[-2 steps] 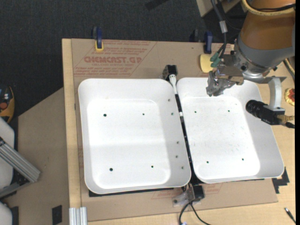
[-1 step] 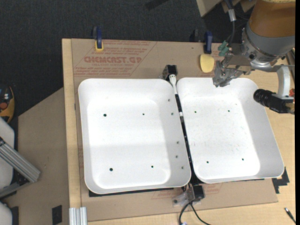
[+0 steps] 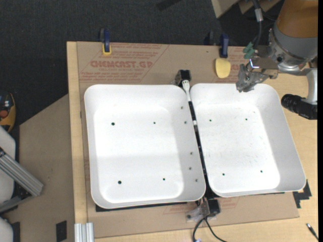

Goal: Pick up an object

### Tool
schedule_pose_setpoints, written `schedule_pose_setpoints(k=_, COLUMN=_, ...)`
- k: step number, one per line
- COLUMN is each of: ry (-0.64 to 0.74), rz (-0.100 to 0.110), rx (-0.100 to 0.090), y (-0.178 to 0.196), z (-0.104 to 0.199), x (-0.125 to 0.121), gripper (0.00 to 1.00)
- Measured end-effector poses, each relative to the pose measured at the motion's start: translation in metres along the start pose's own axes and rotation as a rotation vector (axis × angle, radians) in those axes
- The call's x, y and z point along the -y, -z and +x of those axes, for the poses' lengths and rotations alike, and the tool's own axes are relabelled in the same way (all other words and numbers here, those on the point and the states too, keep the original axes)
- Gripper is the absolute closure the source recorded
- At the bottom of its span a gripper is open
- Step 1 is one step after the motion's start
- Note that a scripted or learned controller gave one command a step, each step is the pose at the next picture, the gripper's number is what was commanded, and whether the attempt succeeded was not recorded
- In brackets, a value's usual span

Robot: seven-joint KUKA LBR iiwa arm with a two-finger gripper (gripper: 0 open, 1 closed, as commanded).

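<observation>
While I watch from far away, I see my gripper (image 3: 246, 83) hanging over the back edge of the right bin (image 3: 282, 135), near its far corner, and I cannot tell how it is set. A small pale yellow object (image 3: 222, 67) lies on the brown board (image 3: 151, 64) just behind that bin, a little to the side of my gripper and not touching it. Beside the right bin sits the left bin (image 3: 96, 135).
</observation>
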State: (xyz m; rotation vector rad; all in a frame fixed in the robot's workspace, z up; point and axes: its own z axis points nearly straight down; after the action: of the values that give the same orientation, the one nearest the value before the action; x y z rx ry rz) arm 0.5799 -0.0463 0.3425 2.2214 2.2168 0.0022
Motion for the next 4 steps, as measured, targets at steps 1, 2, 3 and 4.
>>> schedule_pose_setpoints(k=1, ry=0.006, rz=0.011, rx=-0.003, y=-0.076, z=0.051, x=-0.018, gripper=1.00)
schedule_pose_setpoints(k=2, ry=-0.003, rz=0.000, rx=0.001, y=-0.048, z=0.001, x=-0.001, gripper=1.00)
schedule_pose_setpoints(k=3, ry=0.006, rz=0.001, rx=-0.001, y=-0.075, z=0.042, x=-0.040, gripper=1.00)
schedule_pose_setpoints(k=4, ry=0.005, rz=-0.003, rx=-0.002, y=-0.040, z=0.057, x=-0.036, gripper=1.00)
